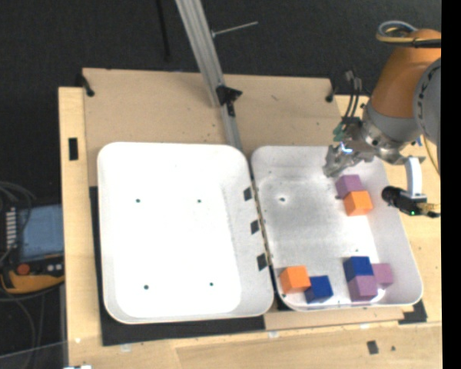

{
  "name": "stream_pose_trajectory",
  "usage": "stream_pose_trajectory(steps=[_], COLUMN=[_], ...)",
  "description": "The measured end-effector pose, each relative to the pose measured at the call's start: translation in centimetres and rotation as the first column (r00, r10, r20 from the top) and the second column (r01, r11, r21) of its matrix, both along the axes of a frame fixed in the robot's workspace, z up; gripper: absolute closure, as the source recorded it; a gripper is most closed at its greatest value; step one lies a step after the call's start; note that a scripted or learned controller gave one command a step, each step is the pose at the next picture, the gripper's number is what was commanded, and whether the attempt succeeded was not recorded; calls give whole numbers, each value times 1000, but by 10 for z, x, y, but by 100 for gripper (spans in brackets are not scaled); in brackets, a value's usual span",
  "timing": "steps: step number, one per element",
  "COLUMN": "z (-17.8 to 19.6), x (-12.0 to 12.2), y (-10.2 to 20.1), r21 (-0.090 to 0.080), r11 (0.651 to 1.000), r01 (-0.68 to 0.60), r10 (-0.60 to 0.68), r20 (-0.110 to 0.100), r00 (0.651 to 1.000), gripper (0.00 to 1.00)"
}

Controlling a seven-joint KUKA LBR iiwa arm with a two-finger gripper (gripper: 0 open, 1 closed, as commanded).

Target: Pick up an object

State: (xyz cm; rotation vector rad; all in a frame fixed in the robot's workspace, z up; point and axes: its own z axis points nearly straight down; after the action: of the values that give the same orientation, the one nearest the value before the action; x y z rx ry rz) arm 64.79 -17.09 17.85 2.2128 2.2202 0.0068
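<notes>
The grey arm (399, 91) angles down from the right, wrist lowered.

At the left edge of the frame I see a blue-grey control pendant (40, 233) with tangled cables, and a slanted aluminium pole (203, 52) crosses the top centre.

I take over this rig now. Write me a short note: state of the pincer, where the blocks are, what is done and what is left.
Pincer: low over the far part of the right bin, beside the purple block; no block seen in it.
Blocks: all in the right bin. Purple block touches an orange block. Near edge: orange block with blue block; blue block with two purple blocks.
Done: nothing lifted.
Left: grasp and lift one block.
</notes>
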Motion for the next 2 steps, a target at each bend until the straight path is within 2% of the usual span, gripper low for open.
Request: stream_pose_trajectory(steps=[2], z=[96], x=[-7], y=[0], r21=[0], r11=[1000], r01=[-1], r10=[1], r20=[-2], r00=[1000], gripper=[100])
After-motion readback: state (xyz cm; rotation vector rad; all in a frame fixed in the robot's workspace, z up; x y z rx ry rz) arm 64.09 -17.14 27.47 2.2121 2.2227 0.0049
